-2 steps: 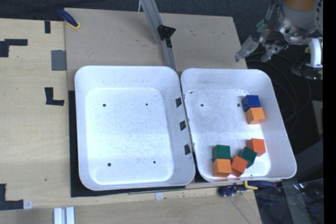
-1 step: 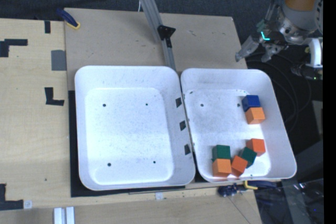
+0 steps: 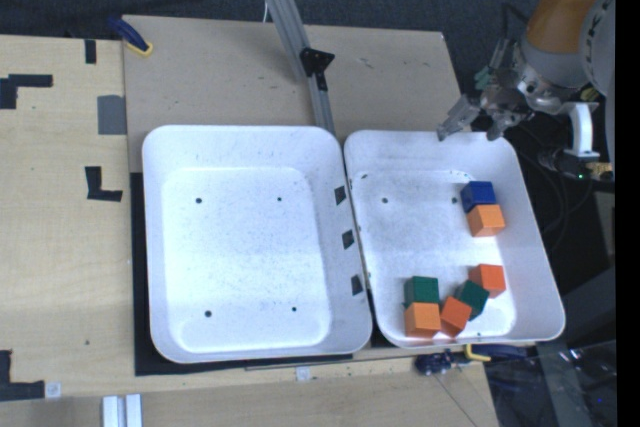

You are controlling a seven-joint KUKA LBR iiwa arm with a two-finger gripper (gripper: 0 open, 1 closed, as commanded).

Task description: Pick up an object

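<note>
tan bench, two white bins; gripper (image 3: 468, 127) fingers spread, holding nothing, above right bin (image 3: 400, 150) far rim.

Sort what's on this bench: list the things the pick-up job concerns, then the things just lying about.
Job:
end effector
blue block
orange blocks, e.g.
green blocks, e.g.
right bin

Lying about:
left bin
metal pole
black tape marks

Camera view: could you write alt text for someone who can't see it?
A robot arm's claw hovers over the far edge of the right white bin, which holds orange, green and blue blocks. The left white bin sits beside it.
</note>
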